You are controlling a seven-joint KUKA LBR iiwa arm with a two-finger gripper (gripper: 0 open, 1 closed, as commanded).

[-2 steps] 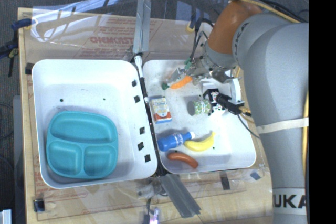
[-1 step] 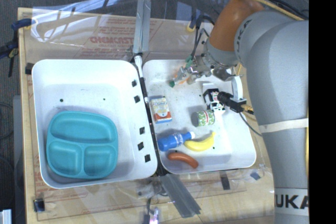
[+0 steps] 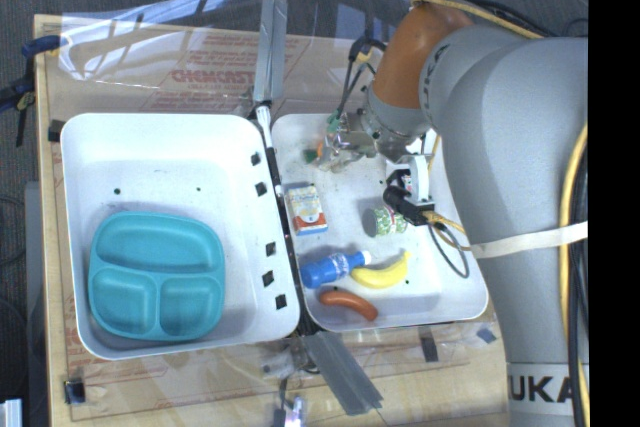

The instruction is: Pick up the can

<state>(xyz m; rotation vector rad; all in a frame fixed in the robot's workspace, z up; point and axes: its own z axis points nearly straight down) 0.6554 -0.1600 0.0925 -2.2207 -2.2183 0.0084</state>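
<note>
Sausage (image 3: 348, 302) nearest, lying flat by the front wall of the right bin (image 3: 455, 300). Just behind, banana (image 3: 383, 273) and blue bottle (image 3: 330, 268), end to end, both on their sides. Look dropped in, not set down with care. Off to the left, teal plate (image 3: 157, 275) in the left bin (image 3: 75, 215), well apart from the job.

Next back, the can (image 3: 390, 220): small, greenish, on its side in the middle of the right bin, over toward the right wall. Just behind the banana, not touching. Looks ready to roll, so probably needs a squeeze across its round sides, not a push. Right beside the can, black fitting (image 3: 408, 197) with a loop of wire, hanging off the arm. Could snag or hide the can a little. Little carton (image 3: 307, 208) to the can's left, by the wall between the bins, far enough away to be no bother.

Further back, gripper (image 3: 345, 140) low over the far left part of the right bin, near a small orange and green thing (image 3: 320, 150). Cannot tell if open or shut. Holds no can, and sits well apart from it, so the pick looks not yet done. Above, big grey arm (image 3: 500, 115) with its orange band (image 3: 410, 50), leaning in over the bin's right side. Needs to come nearer and to the right to reach the can, with the banana close in front to watch out for.

Farthest, clear plastic sheet (image 3: 150, 25) across the back of the bench
</note>
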